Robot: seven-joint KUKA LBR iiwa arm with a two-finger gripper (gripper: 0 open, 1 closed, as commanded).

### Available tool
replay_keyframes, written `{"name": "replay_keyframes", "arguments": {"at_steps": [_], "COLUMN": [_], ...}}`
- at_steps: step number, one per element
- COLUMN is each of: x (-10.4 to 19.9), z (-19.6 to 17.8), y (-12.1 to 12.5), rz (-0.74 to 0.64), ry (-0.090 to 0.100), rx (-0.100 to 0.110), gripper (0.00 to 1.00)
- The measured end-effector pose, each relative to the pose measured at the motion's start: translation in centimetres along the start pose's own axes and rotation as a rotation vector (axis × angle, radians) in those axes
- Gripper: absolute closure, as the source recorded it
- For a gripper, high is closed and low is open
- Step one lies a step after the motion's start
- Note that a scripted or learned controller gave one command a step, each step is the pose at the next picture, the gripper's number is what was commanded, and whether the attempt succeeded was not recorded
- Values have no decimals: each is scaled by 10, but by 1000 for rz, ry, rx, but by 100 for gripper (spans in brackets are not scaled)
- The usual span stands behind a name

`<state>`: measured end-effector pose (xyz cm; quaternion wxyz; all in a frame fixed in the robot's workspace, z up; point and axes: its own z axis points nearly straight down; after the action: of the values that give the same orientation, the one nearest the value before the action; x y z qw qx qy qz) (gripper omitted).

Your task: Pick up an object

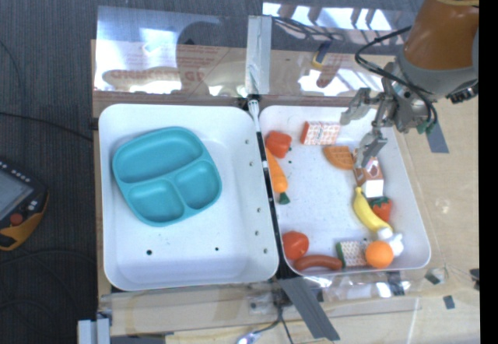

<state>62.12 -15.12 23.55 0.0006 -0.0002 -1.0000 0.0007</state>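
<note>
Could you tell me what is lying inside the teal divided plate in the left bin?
The teal divided plate shows three bare compartments, nothing lying in them. Whatever the left bin has beneath the plate is covered.

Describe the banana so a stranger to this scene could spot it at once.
Look in the right-hand white bin, the one crowded with toy food, and go to its right side. The banana lies there, just above the round orange. It is the only long, curved, yellow piece.
</note>
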Motion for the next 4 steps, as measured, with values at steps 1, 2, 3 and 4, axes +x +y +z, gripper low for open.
{"name": "replay_keyframes", "arguments": {"at_steps": [1,2,3,4], "x": [27,96,106,108], "z": [140,145,142,137], "y": [-51,-69,-50,-48], "rz": [17,162,181,179], "ry": [-3,-21,-40,-22], "rx": [-1,0,9,7], "gripper": [0,0,0,100]}}
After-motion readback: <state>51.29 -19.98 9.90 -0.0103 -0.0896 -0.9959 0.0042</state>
